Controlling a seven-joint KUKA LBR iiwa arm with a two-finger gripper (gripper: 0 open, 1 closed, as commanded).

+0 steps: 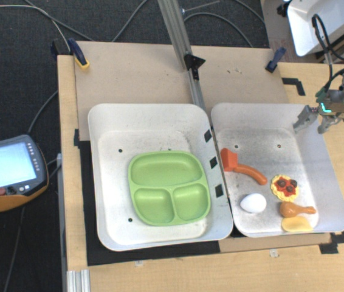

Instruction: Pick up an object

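Note:
My gripper (312, 124) hangs over the far right corner of the right bin (263, 123), open, with nothing between its fingers. Well away from it, in the near half of that bin, lie an orange toy tool (242, 168), a white egg (253, 203), a small yellow pizza toy with dark toppings (284, 187), a brown drumstick (295, 210) and a pale yellow piece (297, 224). A green divided plate (169, 187) lies in the left bin (108, 163).
A metal post (181, 38) slants down to the far end of the wall between the bins. A teach pendant (8, 172) lies off the bench on the left. Blue clamps (78, 53) hold the board's far corners.

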